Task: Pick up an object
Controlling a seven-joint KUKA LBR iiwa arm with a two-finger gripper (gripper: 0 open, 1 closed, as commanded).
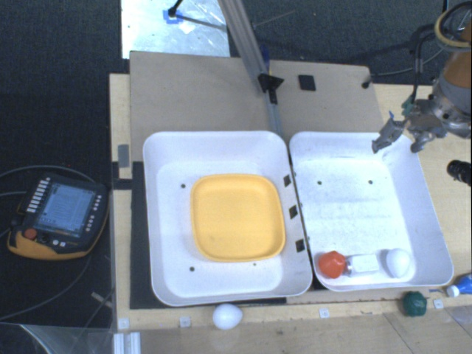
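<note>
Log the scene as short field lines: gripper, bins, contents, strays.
gripper: open, holding nothing, over the right bin's far right corner
left bin: yellow square plate
right bin: orange ball, white egg-shaped object, small white item between them, all by the near wall
outside bins: white egg, green ball on the bench front

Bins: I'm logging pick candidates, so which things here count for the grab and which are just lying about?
For the job: gripper, orange ball, white tube, white egg in the right bin, yellow plate.

Lying about: teach pendant, white egg on the bench, green ball.
</note>
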